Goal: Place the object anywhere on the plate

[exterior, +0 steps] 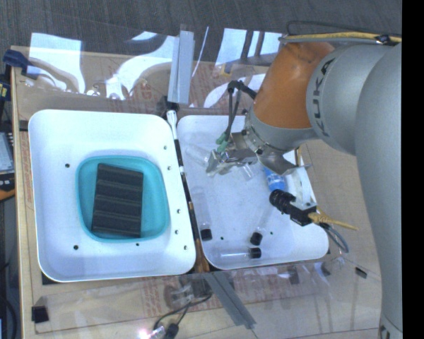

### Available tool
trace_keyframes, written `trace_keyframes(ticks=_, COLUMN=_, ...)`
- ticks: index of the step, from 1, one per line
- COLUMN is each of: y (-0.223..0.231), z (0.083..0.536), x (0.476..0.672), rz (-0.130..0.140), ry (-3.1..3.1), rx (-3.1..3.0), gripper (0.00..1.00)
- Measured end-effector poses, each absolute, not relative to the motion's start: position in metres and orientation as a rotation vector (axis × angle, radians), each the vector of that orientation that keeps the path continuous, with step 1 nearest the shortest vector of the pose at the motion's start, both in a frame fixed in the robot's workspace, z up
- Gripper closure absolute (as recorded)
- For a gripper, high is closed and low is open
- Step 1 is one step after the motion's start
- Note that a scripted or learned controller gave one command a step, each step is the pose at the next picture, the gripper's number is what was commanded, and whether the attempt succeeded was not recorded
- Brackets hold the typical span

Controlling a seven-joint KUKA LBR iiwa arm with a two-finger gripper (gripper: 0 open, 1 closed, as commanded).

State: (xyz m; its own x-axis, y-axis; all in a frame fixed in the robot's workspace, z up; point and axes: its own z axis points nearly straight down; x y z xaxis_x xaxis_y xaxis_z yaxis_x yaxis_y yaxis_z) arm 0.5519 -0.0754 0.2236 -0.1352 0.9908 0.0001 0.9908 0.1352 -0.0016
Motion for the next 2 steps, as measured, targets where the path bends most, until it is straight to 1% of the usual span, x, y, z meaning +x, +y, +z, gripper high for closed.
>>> trace_keyframes(ticks=1, y=0.0031, z=0.1977, x=0.5788, rz=0.003, ry=-2.559, rx=-1.819, gripper=1.00)
trace_keyframes(ticks=2, y=0.0028, z=0.1979, x=0.5789, rz=0.003, ry=-2.559, rx=-1.820, gripper=0.00)
